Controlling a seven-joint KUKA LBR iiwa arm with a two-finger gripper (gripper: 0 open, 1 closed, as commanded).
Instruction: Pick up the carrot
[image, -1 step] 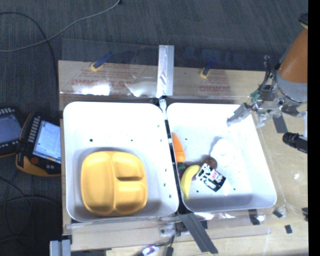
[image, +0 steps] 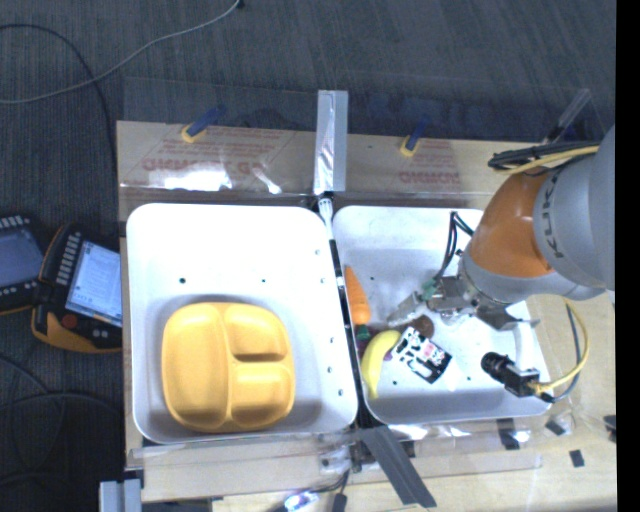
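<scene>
My jaws (image: 413, 345) hover over the right bin (image: 400, 235), their state impossible to tell; the carrot (image: 356, 297) lies against its left wall.

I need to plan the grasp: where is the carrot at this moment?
In the camera view the carrot lies in the right bin, against its left wall beside the divider, just above the yellow banana and left of the gripper.

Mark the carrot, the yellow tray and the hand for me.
carrot (image: 355, 294): camera view, middle of its orange body.
yellow tray (image: 228, 363): camera view, central divider.
hand (image: 418, 335): camera view, between its fingertips.
</scene>
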